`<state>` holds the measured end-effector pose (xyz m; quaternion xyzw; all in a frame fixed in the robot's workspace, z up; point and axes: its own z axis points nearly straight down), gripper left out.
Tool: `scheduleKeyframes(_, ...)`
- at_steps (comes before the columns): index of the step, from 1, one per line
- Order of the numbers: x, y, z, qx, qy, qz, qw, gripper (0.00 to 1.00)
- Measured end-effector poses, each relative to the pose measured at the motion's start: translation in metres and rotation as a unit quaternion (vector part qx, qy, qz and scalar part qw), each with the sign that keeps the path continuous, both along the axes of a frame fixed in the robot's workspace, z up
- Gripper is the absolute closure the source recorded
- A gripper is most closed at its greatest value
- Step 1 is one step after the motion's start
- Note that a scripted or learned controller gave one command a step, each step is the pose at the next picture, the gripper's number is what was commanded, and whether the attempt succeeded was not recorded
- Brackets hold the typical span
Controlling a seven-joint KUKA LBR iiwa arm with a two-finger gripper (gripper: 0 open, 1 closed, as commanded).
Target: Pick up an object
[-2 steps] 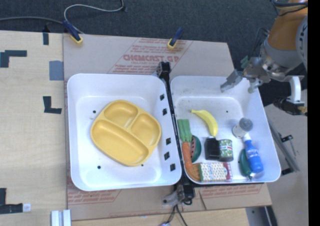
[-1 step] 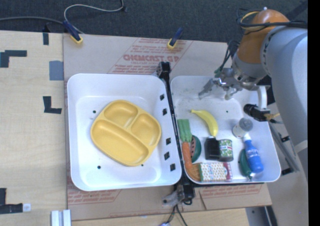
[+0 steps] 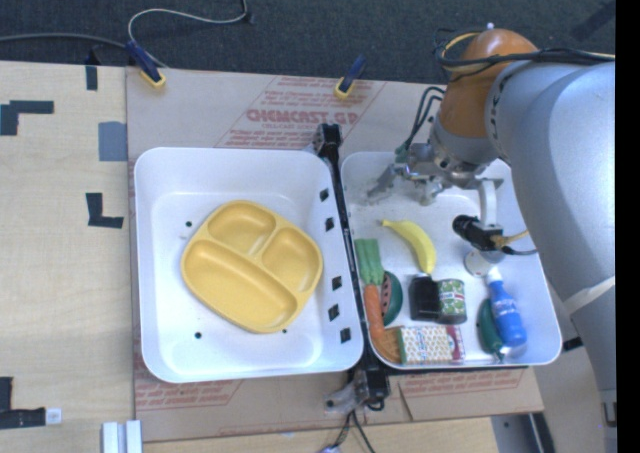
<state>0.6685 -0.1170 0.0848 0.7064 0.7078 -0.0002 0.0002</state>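
The gripper (image 3: 398, 179) hangs over the back of the right bin (image 3: 540, 341), fingers spread and grasping nothing. This looks like the approach step. The banana (image 3: 414, 242) lies just in front of the fingertips; next, a descent over it before closing. Beyond lies cardboard (image 3: 290, 116).

Light is bright and even over my bench, diffuse from above. Both white bins (image 3: 160, 271) read close to blown out on their floors, rims slightly grey. Shadows soft and short: a faint one under the yellow plate's (image 3: 252, 265) near edge, another beneath my wrist on the right bin's far end. My grey arm casing (image 3: 560, 141) shows a broad pale sheen; the orange band (image 3: 480, 71) has a small highlight. Dark carpet at the far side stays murky. Overall sharpness moderate; small labels on the right bin's items are unreadable.
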Motion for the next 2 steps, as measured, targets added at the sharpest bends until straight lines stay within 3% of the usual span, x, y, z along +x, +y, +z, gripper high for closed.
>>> scheduleKeyframes(1, -0.0326, 0.016, 0.0002, -0.0002, 0.0, -0.001, 1.0, 0.0)
scheduleKeyframes(2, -0.0323, 0.0158, 0.01, -0.0008, 0.0, 0.0, 1.0, 1.0)
